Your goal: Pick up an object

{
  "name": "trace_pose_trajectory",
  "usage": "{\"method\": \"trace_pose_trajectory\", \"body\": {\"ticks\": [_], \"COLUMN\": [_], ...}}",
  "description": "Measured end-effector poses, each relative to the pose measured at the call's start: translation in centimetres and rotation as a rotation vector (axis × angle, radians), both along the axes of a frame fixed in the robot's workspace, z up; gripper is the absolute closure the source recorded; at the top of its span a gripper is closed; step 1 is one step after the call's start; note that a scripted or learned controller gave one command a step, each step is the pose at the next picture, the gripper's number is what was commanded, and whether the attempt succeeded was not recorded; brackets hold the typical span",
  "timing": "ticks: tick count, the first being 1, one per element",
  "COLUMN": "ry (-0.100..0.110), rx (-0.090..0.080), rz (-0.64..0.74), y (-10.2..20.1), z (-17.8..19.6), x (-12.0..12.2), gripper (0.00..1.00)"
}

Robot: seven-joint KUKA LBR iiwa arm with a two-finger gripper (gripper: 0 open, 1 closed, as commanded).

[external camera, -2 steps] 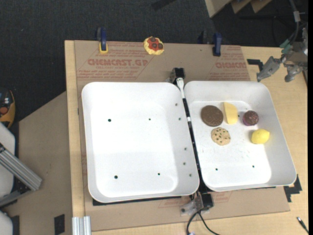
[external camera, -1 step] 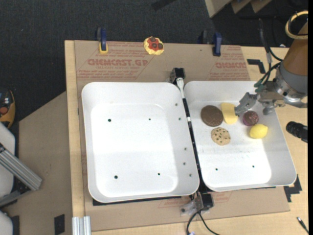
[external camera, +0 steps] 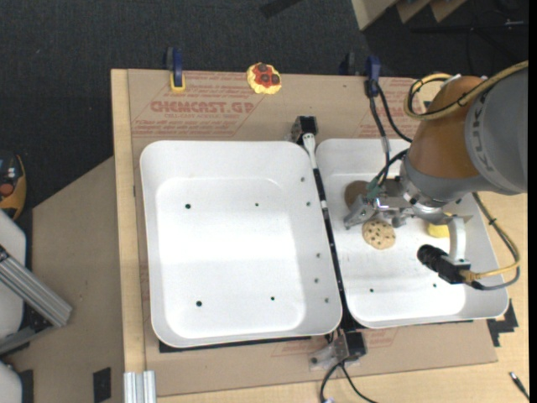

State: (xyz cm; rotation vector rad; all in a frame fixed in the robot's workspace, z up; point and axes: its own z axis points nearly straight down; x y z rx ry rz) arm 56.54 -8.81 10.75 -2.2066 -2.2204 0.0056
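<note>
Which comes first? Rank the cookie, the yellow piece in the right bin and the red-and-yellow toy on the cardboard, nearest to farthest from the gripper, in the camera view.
1. Cookie, just below the gripper in the right bin.
2. Yellow piece, right of the cookie, partly under the arm.
3. Red-and-yellow toy, up on the cardboard beyond both bins.
</note>
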Motion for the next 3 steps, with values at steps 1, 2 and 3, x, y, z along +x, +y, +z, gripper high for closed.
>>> {"method": "trace_pose_trajectory", "body": {"ticks": [1, 2, 3], "ry": [-0.005, -0.014, -0.007], "rx": [-0.005, -0.006, -0.006], "rz": [-0.009, -0.002, -0.009], "y": [-2.7, -0.2, -2.8], "z": [-2.5, -2.3, -2.3], "x": [-0.1, 3.0, 1.3], "gripper": [0.00, 0.00, 0.00]}}
